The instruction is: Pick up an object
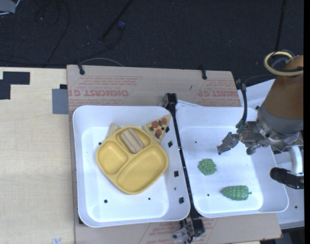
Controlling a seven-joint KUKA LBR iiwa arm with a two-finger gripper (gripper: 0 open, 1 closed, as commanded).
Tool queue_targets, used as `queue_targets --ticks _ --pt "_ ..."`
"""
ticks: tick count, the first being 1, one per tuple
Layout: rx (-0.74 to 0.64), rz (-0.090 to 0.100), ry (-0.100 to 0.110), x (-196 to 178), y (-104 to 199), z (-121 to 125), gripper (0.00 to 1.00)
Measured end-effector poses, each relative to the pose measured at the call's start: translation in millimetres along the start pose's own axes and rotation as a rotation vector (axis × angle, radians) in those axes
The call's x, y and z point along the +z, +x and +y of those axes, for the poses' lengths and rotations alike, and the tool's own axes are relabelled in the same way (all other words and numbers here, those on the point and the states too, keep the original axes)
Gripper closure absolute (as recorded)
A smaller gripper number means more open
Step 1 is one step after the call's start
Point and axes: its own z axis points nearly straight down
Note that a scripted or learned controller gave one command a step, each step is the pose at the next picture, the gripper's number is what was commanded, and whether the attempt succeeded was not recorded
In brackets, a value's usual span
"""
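You see the claw (240, 142) hovering over the right shallow white bin (277, 205), near its upper right part, with its dark fingers spread wide and nothing between them. Below and left of it lies a small round green bumpy toy (207, 166), and nearer the front wall an elongated green bumpy toy (235, 192). The left white bin (89, 207) holds a yellow plastic divided plate (133, 160) with a tan bread-like piece (131, 139) in one compartment, and a toy pizza slice (158, 127) touching the plate's upper right edge.
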Motion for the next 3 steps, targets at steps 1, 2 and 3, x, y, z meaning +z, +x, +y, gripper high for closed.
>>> queue_targets --ticks 1,2,3 --pt "-0.001 -0.002 -0.011 -5 0 2 0.00" --pt "-0.001 -0.001 -0.005 55 0 -6 0.00" --pt "0.000 0.000 -0.010 118 1 -7 0.00"
